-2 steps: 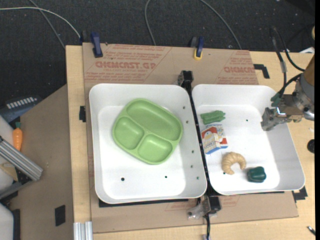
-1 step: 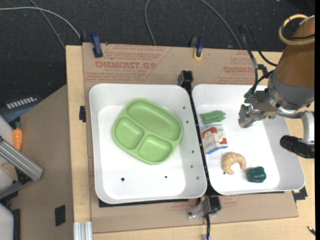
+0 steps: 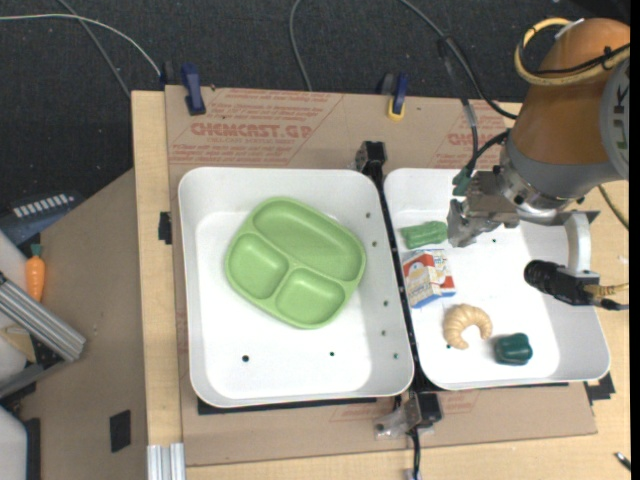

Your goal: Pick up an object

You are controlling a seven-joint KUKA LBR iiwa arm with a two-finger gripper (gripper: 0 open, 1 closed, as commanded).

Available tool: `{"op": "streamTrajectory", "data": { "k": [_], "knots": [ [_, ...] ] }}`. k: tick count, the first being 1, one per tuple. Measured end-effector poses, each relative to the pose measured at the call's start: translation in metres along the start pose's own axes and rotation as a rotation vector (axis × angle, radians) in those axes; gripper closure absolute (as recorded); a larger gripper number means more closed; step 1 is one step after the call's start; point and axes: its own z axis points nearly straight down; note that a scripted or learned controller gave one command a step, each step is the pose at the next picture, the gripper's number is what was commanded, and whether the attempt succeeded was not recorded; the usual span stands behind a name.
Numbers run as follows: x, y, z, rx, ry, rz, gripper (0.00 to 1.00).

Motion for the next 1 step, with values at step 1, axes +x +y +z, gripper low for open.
{"op": "streamTrajectory", "data": {
  "k": [1],
  "knots": [
    [0.0432, 0.0096, 0.0011, 0.0, 0.0, 0.0, 1.0]
  ]
}}
